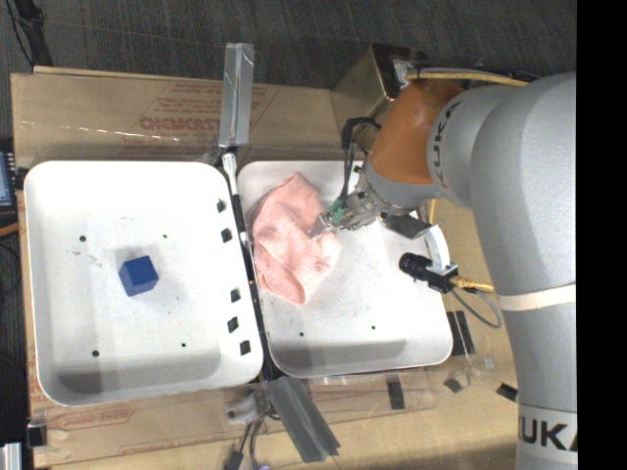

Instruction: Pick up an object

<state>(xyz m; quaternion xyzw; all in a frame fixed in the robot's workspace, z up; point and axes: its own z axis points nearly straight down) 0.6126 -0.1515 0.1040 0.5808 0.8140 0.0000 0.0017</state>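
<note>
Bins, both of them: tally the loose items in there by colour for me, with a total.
Blue: 1, the blue cube in the left bin.
Pink: 1, the pink cloth in the right bin, with the gripper at its right edge.
Total: 2

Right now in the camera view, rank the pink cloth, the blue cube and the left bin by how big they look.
1. left bin, by far the largest.
2. pink cloth, crumpled in the right bin.
3. blue cube, smallest, lying in the left bin.
</note>
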